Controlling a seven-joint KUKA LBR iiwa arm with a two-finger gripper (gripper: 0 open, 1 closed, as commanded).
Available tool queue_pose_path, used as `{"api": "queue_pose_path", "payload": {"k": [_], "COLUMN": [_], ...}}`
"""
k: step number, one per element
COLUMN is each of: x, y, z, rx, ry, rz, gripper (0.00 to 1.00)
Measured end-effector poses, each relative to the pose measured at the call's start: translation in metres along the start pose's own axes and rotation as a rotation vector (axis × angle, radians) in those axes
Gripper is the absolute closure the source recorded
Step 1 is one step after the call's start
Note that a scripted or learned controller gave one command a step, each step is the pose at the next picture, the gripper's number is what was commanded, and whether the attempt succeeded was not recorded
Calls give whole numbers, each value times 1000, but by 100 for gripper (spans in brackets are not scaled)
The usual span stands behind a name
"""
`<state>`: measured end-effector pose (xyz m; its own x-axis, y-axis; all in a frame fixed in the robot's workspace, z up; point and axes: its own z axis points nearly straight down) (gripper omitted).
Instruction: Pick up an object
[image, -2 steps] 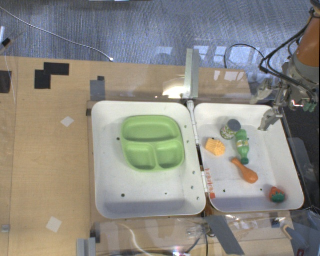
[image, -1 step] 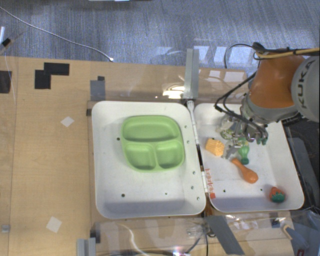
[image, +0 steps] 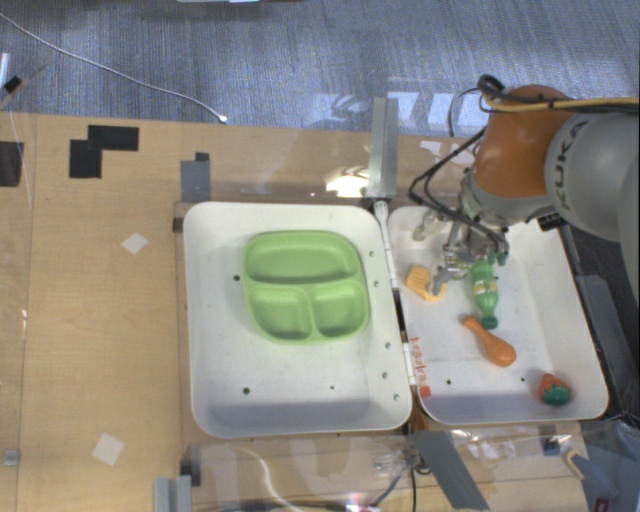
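Note:
My gripper (image: 458, 258) hangs low over the upper middle of the right bin (image: 580, 330), below the orange band of the arm. Just left of it lies a yellow wedge-shaped piece (image: 424, 282). A small green bottle (image: 485, 292) lies just right of it, partly under the wrist. An orange carrot-like toy (image: 490, 342) rests below the bottle. A small red and green item (image: 555, 390) sits in the bin's lower right corner. Nothing is visibly lifted off the bin floor.
The left bin (image: 215, 340) holds a green divided plate (image: 305, 285) at its middle. A raised rim (image: 395, 300) separates the two bins. Cables loop around the wrist (image: 450, 180) above the right bin's top edge.

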<state>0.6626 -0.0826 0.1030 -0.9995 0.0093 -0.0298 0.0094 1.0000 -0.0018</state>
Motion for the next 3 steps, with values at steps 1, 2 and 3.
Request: {"api": "queue_pose_path", "payload": {"k": [1,2,3], "x": [-6,-8,49], "y": [1,88,194], "z": [-17,-89,-86], "rx": [2,-5,-6], "ry": [-20,12,23], "rz": [-6,107,200], "gripper": [100,100,100]}}
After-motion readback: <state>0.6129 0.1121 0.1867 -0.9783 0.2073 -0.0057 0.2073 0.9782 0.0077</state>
